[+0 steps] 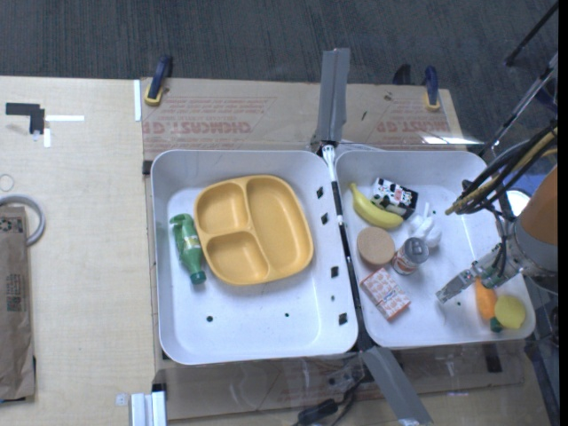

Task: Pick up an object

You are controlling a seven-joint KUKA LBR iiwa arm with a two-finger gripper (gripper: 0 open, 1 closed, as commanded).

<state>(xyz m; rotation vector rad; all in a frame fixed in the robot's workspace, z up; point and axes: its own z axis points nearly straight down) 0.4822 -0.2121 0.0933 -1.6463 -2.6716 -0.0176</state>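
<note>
Orange and yellow sit together at the near right corner of the right bin (382, 334), where a toy carrot (485, 299) lies touching a lemon (509, 311). The tool (469, 281) hangs low over the bin floor just left of the carrot, its grey fingers (454, 287) slanting down and leftward from the wrist. Nothing lies between those fingers, and whether they stand wide or narrow I cannot tell from this slant.

By my judgement the step in hand is the approach: the tool is down among the things but no grasp has been made. The carrot is the likeliest target, lying just beside the tool on the wrist's side. The next move calls for shifting the tool toward the carrot so the fingers straddle it, then closing. The lemon pressed against the carrot leaves little room for a finger on that side.
</note>
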